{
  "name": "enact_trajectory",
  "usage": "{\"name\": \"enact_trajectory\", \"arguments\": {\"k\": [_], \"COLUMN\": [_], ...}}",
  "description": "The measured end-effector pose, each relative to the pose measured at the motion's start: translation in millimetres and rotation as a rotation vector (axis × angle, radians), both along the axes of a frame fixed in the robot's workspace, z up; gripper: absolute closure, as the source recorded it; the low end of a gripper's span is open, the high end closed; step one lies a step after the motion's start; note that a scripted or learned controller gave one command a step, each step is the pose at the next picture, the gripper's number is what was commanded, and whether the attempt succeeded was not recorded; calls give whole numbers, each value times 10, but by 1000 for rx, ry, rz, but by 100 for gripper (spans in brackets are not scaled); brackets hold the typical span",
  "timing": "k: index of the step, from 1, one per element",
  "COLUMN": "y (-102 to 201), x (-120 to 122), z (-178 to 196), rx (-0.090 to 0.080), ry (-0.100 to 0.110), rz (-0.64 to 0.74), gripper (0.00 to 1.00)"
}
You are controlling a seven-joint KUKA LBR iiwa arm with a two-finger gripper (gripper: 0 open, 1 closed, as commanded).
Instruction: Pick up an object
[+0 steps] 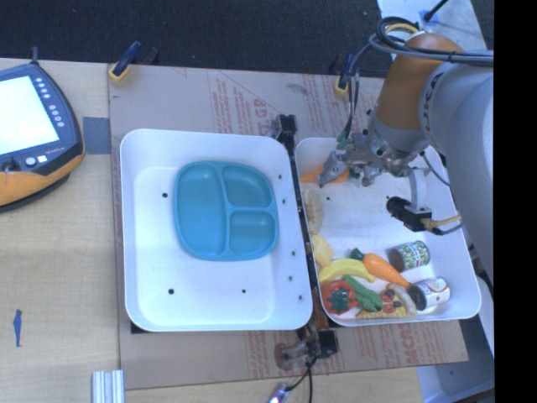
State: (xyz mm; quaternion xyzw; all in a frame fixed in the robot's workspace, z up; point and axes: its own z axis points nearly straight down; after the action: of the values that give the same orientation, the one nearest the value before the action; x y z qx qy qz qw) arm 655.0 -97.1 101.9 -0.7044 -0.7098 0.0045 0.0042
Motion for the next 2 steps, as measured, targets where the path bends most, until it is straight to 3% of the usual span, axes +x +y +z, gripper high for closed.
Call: {"name": "enact_trajectory", "arguments": {"k": [1,2], "y": [13,6], "x": [7,5], "z": [-101,1], "rx": [0,1], "ry": [-5,-2], "rz": [-2,0], "gripper": [0,100]}}
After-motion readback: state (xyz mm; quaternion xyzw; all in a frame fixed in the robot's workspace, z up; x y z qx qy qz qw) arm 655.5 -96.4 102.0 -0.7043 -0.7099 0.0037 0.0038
